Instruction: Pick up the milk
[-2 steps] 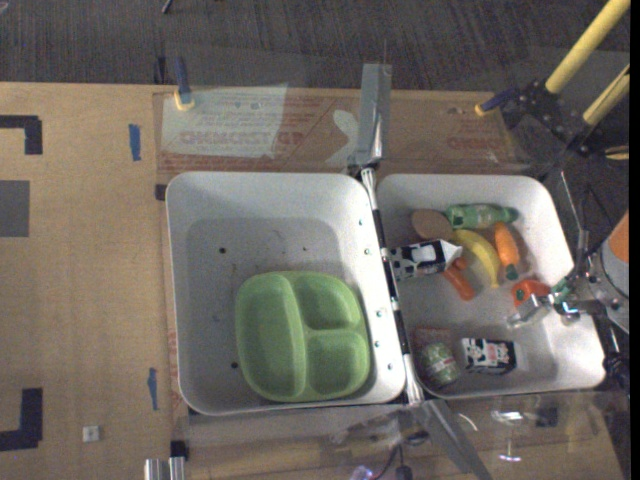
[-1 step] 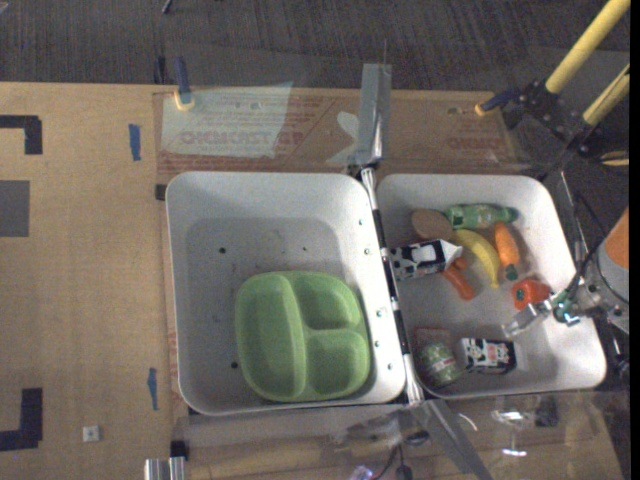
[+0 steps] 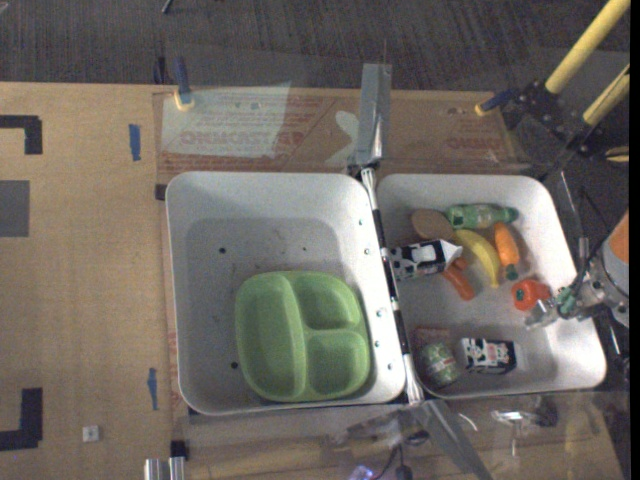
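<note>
A milk carton [image 3: 424, 258] with black cow patches lies on its side against the left wall of the right bin [image 3: 580, 368]. A second, smaller cow-patterned carton [image 3: 488, 354] lies near that bin's front wall. My gripper [image 3: 556, 308] hangs over the right side of the same bin, just right of a red tomato [image 3: 530, 293]. It is well apart from both cartons, and nothing shows in its grasp. The arm's wrist reaches in from the right edge.
The right bin also holds a green bottle [image 3: 480, 214], a banana [image 3: 481, 256], a carrot [image 3: 507, 248], an orange piece [image 3: 459, 281], a brown item [image 3: 431, 224] and a green can [image 3: 440, 364]. A green divided plate [image 3: 302, 336] lies in the left bin [image 3: 200, 228].
</note>
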`<action>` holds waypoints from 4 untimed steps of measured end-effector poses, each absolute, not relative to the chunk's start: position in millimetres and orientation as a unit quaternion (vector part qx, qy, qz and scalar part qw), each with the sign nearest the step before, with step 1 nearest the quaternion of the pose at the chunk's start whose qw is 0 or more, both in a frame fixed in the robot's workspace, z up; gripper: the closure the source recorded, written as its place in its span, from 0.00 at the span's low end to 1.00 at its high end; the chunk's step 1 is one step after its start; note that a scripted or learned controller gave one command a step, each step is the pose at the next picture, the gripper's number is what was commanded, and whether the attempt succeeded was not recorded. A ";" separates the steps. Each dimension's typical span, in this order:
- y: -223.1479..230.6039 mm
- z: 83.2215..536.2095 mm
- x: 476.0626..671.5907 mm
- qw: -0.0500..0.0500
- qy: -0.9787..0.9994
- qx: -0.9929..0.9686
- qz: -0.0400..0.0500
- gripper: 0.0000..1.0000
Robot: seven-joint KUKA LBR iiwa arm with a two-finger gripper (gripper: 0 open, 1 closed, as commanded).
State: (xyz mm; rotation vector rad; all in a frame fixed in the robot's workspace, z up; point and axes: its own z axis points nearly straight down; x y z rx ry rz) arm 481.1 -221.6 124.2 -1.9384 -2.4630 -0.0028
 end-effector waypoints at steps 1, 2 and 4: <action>-191.0 212.7 481.4 -0.001 -0.827 -0.562 0.000 1.00; -127.5 207.4 480.7 0.002 -0.840 -0.542 0.000 1.00; -69.6 202.4 480.5 0.002 -0.853 -0.522 0.000 1.00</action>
